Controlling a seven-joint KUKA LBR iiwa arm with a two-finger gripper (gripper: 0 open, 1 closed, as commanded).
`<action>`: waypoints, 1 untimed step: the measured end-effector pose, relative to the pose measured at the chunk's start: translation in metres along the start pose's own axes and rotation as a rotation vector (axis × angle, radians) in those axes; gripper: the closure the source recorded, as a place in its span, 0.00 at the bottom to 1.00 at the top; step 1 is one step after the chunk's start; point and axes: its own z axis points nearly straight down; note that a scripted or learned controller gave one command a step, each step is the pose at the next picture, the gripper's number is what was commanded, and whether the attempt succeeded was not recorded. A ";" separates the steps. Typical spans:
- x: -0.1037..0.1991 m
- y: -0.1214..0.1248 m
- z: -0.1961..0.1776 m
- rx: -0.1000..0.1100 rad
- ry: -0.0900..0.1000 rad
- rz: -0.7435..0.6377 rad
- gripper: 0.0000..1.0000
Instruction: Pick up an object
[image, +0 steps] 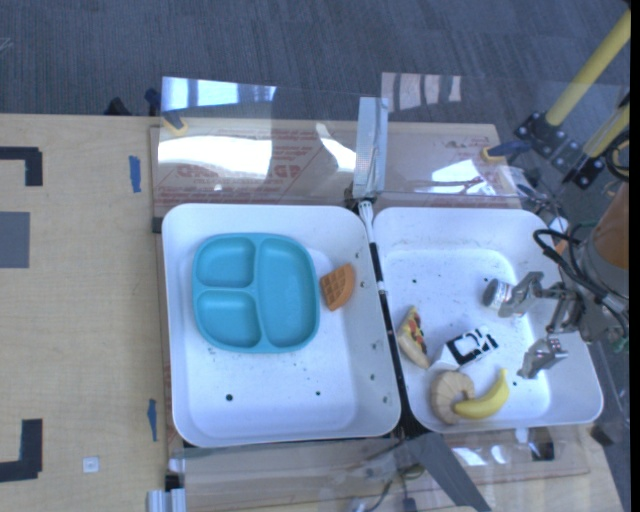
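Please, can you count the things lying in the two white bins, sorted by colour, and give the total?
Blue: 1, divided plate
Orange-brown: 1, waffle
Yellow: 1, banana
Tan: 1, round bread piece
Black and white: 1, small item
Mixed colours: 1, pizza slice
Total: 6

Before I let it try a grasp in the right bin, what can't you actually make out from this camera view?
- Gripper: small and side-on in the camera view; open or shut is unclear, and no object shows between its parts.
- Arm: cut off by the right edge.
- Black and white item: too small to identify.
- Round tan piece: partly covered by the banana.
- Item by the divider: blurred, looks like a sandwich or pizza slice.
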 end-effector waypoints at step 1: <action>-0.036 0.022 0.100 0.001 -0.004 0.062 0.00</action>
